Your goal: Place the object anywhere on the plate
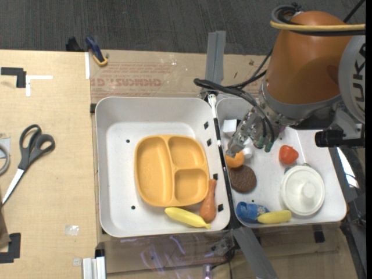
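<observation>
The orange-yellow divided plate lies in the middle of the left bin. My gripper is low in the right bin, near its left wall. Its tip sits right over a small orange round object and touches or nearly touches it. The gripper body hides the top of that object, so a grasp cannot be made out. The arm's orange band fills the upper right.
In the left bin, a yellow banana and an orange carrot-like piece lie by the plate's near right edge. The right bin holds a brown cookie, a red piece, a white bowl, a blue item, a yellow piece and a white block. Scissors lie on the bench.
</observation>
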`<state>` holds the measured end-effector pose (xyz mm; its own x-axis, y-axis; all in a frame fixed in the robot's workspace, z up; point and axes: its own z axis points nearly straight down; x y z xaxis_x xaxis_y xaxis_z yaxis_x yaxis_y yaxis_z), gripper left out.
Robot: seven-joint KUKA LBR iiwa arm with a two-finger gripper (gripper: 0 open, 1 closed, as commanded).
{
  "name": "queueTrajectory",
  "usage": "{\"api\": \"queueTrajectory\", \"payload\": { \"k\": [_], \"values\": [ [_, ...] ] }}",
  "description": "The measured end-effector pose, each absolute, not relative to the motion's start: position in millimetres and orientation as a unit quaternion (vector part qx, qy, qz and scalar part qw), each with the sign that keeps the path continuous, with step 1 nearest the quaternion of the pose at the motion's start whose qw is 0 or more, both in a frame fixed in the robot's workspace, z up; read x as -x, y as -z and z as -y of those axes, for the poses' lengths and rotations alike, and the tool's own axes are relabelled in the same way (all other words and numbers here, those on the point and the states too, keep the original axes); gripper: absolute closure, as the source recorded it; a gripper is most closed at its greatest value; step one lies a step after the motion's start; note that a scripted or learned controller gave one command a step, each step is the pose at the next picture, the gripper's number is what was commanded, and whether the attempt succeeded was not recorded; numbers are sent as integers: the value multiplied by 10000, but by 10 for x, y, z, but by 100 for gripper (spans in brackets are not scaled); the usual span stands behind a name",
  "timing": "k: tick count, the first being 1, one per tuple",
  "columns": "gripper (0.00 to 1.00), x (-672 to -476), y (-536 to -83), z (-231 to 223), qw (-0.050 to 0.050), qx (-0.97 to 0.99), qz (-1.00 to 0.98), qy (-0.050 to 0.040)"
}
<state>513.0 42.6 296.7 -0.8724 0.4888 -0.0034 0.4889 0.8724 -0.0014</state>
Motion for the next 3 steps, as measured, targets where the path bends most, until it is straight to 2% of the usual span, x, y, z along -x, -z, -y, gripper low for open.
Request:
{"api": "queueTrajectory", "payload": {
  "k": [1,2,3],
  "values": [
    [100,-4786,-3049,-1010,3,-2346,-9721,2],
    [0,-4786,-3049,-1007,3,-2346,-9721,3],
    [0,-4832,-3342,-338,40,-2002,-9797,-6]
  ]
}}
